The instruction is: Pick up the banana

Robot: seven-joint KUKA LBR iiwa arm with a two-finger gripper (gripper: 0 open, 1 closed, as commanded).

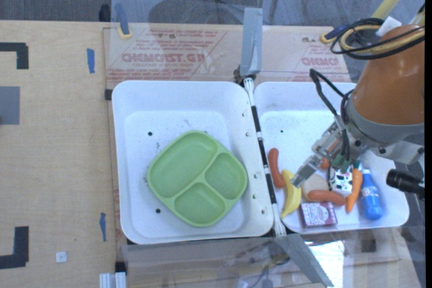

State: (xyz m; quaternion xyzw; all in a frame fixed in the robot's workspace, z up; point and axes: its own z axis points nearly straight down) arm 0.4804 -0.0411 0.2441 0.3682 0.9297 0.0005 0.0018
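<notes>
A grey KUKA arm with an orange band (395, 77) reaches in from the right over the right-hand white bin (297, 108), its gripper (305, 172) lowered just above the upper end of the banana (291, 196). Whether the claw is wide, narrow or closed on anything cannot be told from this angle.

The banana lies near the bin's left wall, toward the front, curved and yellow, beside an orange-red sausage (275, 167) that lies lengthwise next to the divide between the bins. To the banana's right sit a second sausage (327, 197), a small pink packet (318, 214), a carrot (354, 189), a black-and-white toy (341, 180) and a blue bottle (370, 195), crowded together in the front right corner.

The left-hand bin (135, 111) holds a green three-compartment plate (197, 179), resting flat at its centre.
</notes>
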